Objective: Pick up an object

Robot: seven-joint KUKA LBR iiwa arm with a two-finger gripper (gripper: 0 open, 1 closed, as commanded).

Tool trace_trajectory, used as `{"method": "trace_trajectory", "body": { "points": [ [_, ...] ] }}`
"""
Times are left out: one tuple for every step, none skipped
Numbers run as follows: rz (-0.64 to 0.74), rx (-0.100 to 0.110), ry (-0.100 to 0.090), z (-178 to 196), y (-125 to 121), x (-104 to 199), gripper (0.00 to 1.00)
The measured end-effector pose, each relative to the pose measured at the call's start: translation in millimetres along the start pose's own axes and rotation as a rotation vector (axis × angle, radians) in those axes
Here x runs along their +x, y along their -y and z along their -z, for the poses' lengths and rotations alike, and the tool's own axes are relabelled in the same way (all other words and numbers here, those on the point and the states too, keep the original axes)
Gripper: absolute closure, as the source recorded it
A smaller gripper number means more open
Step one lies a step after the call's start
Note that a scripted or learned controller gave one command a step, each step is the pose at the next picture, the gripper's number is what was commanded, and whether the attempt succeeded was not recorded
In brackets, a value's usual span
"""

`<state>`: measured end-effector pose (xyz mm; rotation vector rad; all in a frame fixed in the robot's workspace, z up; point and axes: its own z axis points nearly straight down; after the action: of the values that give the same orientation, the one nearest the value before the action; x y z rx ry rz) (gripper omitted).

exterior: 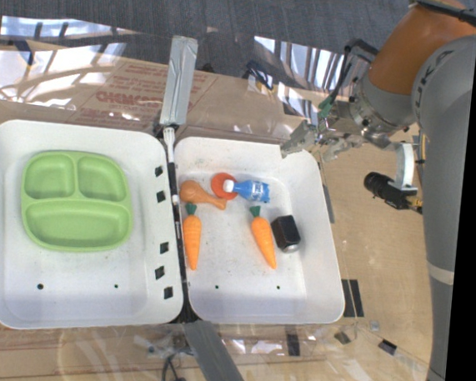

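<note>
Camera view has the two-finger gripper (310, 142) poised over the far right rim of the right white bin (319, 260), fingers spread apart and holding nothing. Within lie two orange toy carrots (191, 240) (263, 239), a small black block (286, 232), a blue-and-red bottle (240, 186) and a tan drumstick (199, 194), with bare floor nearer us. A green divided tray (76, 202) sits in the left bin (11, 289).
</note>
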<state>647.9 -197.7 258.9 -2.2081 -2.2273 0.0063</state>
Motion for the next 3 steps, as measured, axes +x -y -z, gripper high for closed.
{"method": "trace_trajectory", "body": {
  "points": [
    [0.015,0.002,0.000,-79.0,57.1,33.3,0.00],
    [0.273,-0.004,0.002,-75.1,55.7,7.8,0.00],
    [0.303,-0.003,0.001,-168.6,81.4,31.2,0.00]
  ]
}}
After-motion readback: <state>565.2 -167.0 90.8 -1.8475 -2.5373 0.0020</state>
